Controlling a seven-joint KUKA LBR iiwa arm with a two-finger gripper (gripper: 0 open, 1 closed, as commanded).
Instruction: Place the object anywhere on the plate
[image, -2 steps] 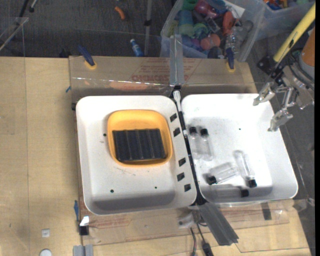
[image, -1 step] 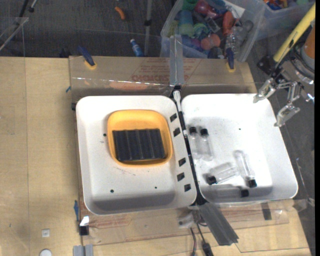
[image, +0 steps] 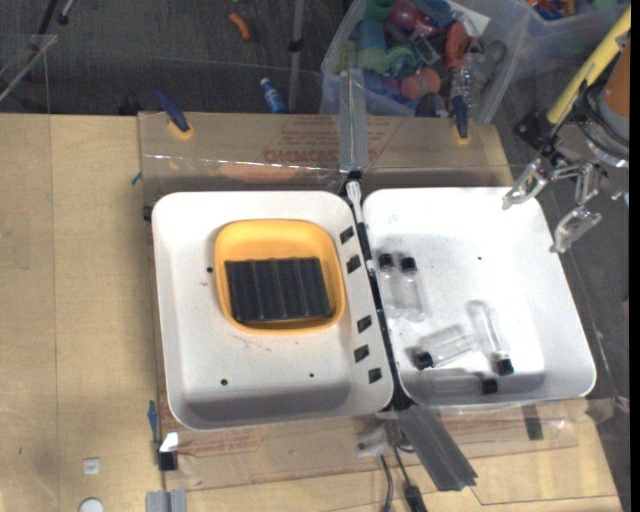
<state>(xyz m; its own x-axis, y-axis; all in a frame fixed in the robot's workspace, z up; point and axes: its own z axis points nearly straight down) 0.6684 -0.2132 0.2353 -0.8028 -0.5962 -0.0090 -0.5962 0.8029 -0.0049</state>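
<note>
Left bin (image: 190, 390): orange plate (image: 278, 238) carrying a black ribbed slab (image: 277, 288). Right bin (image: 560, 330): clear vials with black caps, two (image: 397, 283) upright-lying near the divider, two (image: 470, 340) toward the front, none on the plate. Tool (image: 548, 210): above the right bin's far right corner, fingers spread apart, holding nothing.

Arm (image: 612, 90) cut off by right edge; clear vials (image: 455, 345) faint.
</note>
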